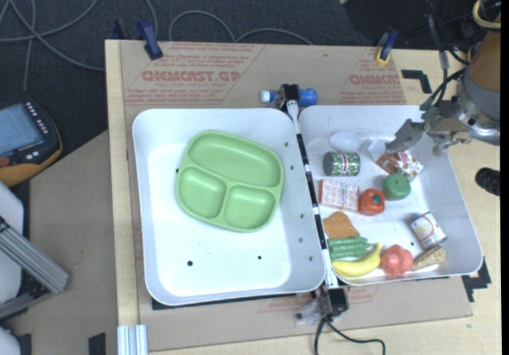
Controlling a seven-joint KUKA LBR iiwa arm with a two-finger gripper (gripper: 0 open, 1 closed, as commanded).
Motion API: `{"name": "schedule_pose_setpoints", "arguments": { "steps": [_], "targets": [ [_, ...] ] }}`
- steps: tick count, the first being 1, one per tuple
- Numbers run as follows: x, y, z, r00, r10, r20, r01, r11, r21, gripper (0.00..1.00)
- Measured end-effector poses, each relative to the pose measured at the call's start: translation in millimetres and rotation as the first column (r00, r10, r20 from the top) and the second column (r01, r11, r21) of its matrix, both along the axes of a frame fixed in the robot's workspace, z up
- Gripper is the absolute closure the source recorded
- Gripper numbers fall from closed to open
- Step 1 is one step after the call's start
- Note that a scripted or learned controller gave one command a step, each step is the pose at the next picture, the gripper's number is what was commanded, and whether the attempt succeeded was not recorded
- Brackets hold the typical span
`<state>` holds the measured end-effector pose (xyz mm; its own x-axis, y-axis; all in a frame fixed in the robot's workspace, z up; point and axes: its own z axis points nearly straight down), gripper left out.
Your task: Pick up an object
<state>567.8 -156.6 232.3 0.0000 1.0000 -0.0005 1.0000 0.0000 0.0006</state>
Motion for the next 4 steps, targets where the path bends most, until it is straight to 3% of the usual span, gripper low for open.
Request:
{"name": "schedule_pose_setpoints", "arguments": {
  "steps": [1, 2, 3, 4],
  "targets": [
    [49, -22, -60, 1.000, 0.001, 0.000, -0.001, 1.000, 0.000, 0.00],
    [57, -35, -135, 1.000, 0.000, -0.002, 0.000, 1.000, 0.001, 0.00],
    [58, -35, -124, 1.000, 0.000, 0.001, 0.000, 1.000, 0.000, 1.00],
    [85, 42, -145, 1.000, 0.002, 0.002, -0.002, 1.000, 0.001, 1.00]
  ]
}}
